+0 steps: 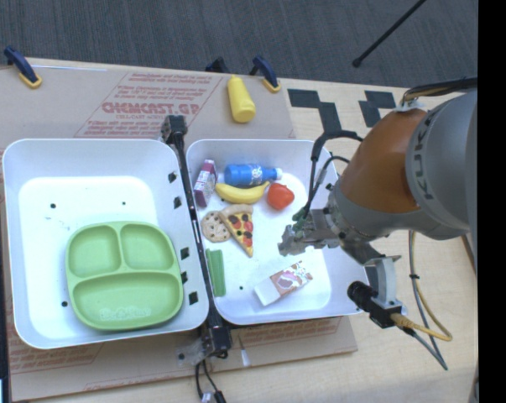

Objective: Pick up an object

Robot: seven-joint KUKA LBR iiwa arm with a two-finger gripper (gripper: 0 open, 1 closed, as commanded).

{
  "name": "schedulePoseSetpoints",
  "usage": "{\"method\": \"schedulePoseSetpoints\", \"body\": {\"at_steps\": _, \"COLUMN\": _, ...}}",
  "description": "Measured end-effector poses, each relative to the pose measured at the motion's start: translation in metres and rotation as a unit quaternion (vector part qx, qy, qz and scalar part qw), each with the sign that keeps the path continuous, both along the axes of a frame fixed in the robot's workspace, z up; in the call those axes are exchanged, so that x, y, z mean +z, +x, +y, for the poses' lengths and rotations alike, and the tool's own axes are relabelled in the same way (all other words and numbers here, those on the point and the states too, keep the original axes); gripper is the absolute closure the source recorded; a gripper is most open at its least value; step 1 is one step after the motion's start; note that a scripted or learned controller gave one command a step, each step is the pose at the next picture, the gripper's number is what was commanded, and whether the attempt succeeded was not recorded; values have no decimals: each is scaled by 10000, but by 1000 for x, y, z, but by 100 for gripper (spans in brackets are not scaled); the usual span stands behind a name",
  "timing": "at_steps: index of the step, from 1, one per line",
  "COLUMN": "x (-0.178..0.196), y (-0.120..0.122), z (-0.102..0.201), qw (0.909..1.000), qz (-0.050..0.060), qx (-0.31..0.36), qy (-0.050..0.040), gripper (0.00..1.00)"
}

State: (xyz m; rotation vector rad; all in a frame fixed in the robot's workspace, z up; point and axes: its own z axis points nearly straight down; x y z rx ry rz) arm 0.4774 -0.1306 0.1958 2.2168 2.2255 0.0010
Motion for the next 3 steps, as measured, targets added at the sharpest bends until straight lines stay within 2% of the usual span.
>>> {"method": "schedulePoseSetpoints", "body": {"at_steps": 1, "x": 29, "y": 66, "z": -21, "qw": 10000, "qz": 3, "qx": 7, "qy": -2, "gripper": 100}}
{"method": "schedulePoseSetpoints", "body": {"at_steps": 2, "x": -14, "y": 95, "z": -5, "qw": 10000, "qz": 22, "qx": 14, "qy": 4, "gripper": 100}}
{"method": "schedulePoseSetpoints", "body": {"at_steps": 3, "x": -2, "y": 111, "z": 9, "qw": 10000, "qz": 7, "qx": 9, "qy": 0, "gripper": 100}}
